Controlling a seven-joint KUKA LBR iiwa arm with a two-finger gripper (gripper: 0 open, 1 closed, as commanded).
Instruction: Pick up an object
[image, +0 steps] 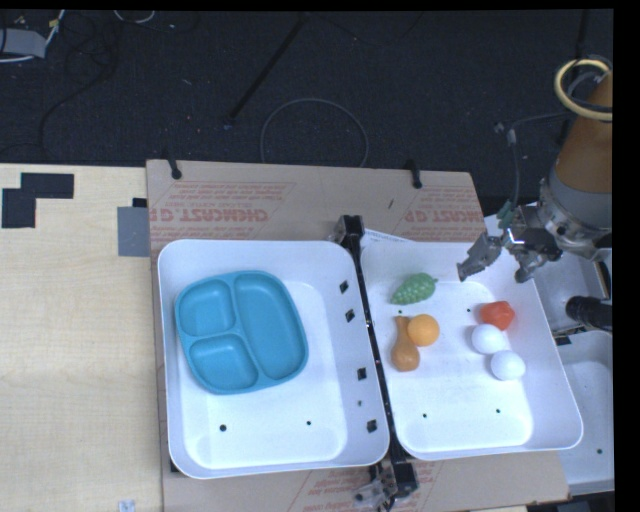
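My gripper (499, 266) hangs over the right bin's (450, 420) far right corner, fingers spread open with nothing between them. Just below it in the bin lies a red-orange object (497, 314). Two white egg-like objects (488, 339) (507, 366) sit in front of that. A green leafy object (413, 289) lies to the gripper's left. An orange ball (424, 330) touches a tan pear-shaped object (404, 348) near the bin's middle.
The left bin (260, 440) holds a blue divided plate (240, 330). A black divider (365, 340) runs between the two bins. Both rest on a cardboard sheet (300, 205) on the wooden bench. The arm's orange band (585, 120) rises at the upper right.
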